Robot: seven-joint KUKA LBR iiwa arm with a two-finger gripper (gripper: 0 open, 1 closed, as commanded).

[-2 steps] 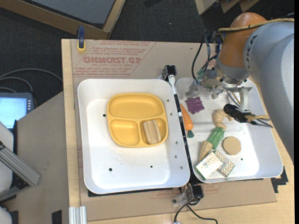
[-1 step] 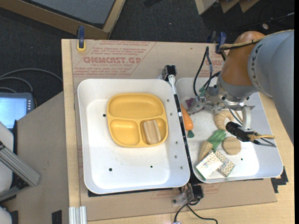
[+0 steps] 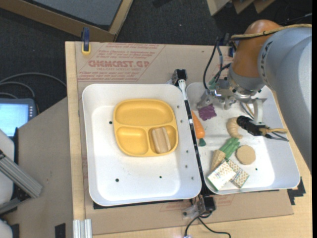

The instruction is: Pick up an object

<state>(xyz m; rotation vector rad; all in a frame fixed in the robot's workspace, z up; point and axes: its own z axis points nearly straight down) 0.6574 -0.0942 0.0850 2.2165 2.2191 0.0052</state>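
Purple object [image 3: 207, 112] just below hand [image 3: 221, 99], right bin [image 3: 282, 175].

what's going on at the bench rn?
The KUKA arm is reaching in over the right bin, its tool low at the bin's far-left corner, right by a purple item. Nothing visibly in its grip. A carrot, green piece, round cookie and small packets lie in that bin. The left bin holds a yellow divided plate with a bread-like piece in one compartment.
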